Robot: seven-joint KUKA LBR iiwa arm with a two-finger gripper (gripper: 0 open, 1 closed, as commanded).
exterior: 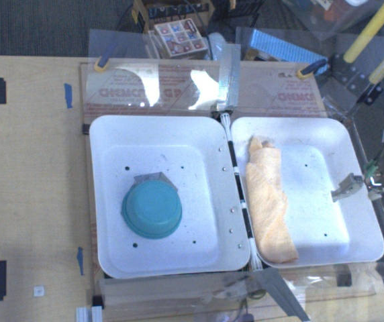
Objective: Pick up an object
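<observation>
The gripper (pixel 353 185) hangs at three o'clock over the right bin (pixel 363 230), its state unclear, likely poised to descend near the orange cloth (pixel 270 203).

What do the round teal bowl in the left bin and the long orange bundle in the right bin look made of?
The round teal bowl looks like moulded plastic: uniform colour, smooth matte surface, crisp rim. The long orange bundle looks like soft cloth, perhaps terry towel: rumpled folds, fuzzy texture, no shine.

The pincer (pixel 350 186) (a grey blur at the right bin's (pixel 353 247) rim) is partly cut off.
</observation>
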